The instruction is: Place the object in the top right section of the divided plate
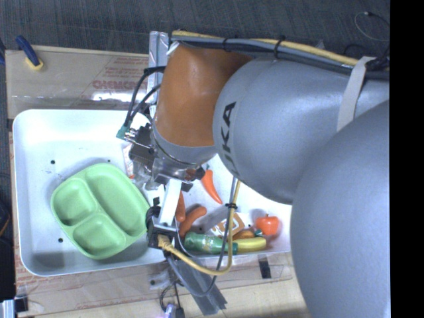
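The light green divided plate [99,211] lies in the left white bin [40,144], toward its front right, with three sections that all look bare. My gripper [142,160] hangs under the orange-banded wrist, just past the plate's upper right rim and over the wall between the two bins. The wrist hides most of it. A small reddish bit [132,173] shows beside it at the plate's edge; I cannot tell what it is or whether it is held.
The right bin [281,244] holds toy food: an orange carrot [211,186], orange sausages [191,218], a green bottle-like piece [207,244], a yellow banana [250,245] and a red tomato [268,225]. The big grey arm covers most of that bin.
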You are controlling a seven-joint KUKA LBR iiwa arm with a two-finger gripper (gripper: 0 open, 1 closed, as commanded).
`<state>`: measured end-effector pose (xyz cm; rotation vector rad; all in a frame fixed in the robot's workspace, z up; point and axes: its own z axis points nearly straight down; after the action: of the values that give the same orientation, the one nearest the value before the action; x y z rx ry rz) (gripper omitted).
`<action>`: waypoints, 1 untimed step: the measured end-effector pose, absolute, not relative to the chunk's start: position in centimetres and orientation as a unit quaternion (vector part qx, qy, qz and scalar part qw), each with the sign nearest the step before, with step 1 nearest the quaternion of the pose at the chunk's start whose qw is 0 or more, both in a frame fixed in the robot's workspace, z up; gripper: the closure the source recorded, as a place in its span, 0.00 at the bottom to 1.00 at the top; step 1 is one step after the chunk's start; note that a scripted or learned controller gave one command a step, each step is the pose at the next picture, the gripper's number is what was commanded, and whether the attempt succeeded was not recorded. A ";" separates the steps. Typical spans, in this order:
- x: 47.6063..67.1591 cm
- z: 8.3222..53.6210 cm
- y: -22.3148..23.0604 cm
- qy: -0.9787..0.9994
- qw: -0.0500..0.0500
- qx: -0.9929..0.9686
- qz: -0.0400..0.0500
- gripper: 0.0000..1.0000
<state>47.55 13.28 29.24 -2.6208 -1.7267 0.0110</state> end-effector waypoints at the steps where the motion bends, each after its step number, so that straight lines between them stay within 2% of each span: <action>1: 47.7 23.6 20.8 -0.600 0.001 -0.800 0.004 1.00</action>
<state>47.70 20.80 23.55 -2.5109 -1.8850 0.0120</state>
